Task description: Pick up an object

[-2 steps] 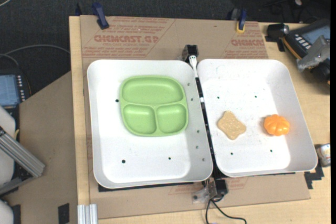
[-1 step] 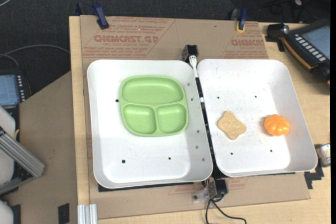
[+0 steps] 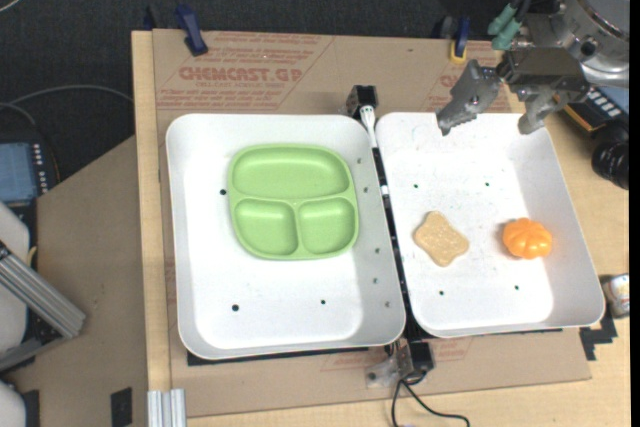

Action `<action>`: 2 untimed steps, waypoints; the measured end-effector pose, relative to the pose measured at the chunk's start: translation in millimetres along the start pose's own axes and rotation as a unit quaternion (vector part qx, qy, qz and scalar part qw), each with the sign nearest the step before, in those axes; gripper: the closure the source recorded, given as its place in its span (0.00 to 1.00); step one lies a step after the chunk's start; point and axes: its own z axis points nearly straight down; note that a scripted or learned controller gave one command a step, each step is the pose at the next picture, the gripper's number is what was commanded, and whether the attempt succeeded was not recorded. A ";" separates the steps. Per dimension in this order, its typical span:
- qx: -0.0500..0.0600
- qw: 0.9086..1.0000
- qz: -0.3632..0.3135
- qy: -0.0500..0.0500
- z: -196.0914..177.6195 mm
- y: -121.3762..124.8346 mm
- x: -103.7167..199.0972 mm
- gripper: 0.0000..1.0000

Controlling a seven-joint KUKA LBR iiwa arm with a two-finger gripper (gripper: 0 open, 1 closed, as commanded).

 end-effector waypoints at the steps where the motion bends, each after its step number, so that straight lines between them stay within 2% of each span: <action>1: 0.000 1.000 0.005 -0.001 12.2 1.1 68.3 0.00; 2: -0.005 1.000 0.004 0.001 -39.1 2.3 147.7 0.00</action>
